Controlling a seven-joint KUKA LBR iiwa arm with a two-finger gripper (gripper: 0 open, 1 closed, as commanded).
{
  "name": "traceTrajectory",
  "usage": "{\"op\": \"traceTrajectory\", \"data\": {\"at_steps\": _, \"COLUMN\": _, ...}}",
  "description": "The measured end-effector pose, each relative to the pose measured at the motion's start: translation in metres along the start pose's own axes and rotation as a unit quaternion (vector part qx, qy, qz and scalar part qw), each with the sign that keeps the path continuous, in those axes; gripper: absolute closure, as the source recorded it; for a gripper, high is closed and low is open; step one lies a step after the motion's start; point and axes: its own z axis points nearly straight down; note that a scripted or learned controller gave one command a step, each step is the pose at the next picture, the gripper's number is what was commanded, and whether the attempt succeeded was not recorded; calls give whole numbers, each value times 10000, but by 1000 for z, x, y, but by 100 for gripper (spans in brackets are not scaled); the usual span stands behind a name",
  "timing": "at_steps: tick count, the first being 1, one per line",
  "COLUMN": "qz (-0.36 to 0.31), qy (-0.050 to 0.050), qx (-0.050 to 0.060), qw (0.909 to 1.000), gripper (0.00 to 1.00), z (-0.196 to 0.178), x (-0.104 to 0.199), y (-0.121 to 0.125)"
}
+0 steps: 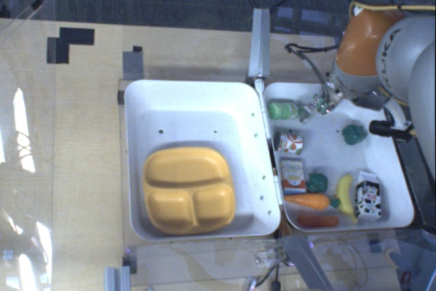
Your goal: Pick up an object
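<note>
Near edge of the right bin (406,218) held a row: sausage (317,221), carrot (307,201), banana (346,193), and a cow-print carton (368,195) standing just beside the banana. Behind them, a small box (293,172) next to a dark green lump (317,182). Further back, a red-and-white cup (290,142) near the dividing wall and a teal piece (353,134) by itself toward the right. At the far end lay a pale green bottle (282,109).

Left bin (136,146) carried a yellow tray (189,188) in its near half.

Gripper (319,103) sat low at the far end of the right bin, just right of the bottle and close to it. Nothing was seen between its fingers. Whether the fingers were spread or closed could not be told; the tip was small and cluttered with glare.

Judgement: task not done. No object was lifted; all rested on the bin floors. The bottle looked the likeliest target, though contact with it could not be confirmed. Grasp and lift remained.

Arm (402,58) was cut off at the right. Labels on box and cup were unreadable.
</note>
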Motion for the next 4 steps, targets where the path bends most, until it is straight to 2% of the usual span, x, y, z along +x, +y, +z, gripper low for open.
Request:
{"op": "traceTrajectory", "data": {"at_steps": 1, "qz": -15, "qy": 62, "qx": 23, "qw": 10000, "gripper": 0, "z": 2, "x": 4, "y": 1}}
{"op": "traceTrajectory", "data": {"at_steps": 2, "qz": 153, "qy": 52, "qx": -60, "qw": 9999, "gripper": 0, "z": -92, "x": -18, "y": -21}}
{"op": "traceTrajectory", "data": {"at_steps": 3, "qz": 1046, "qy": 60, "qx": -49, "qw": 9945, "gripper": 0, "z": -125, "x": -24, "y": -45}}
{"op": "traceTrajectory", "data": {"at_steps": 4, "qz": 542, "qy": 72, "qx": -47, "qw": 9985, "gripper": 0, "z": -40, "x": 17, "y": 21}}
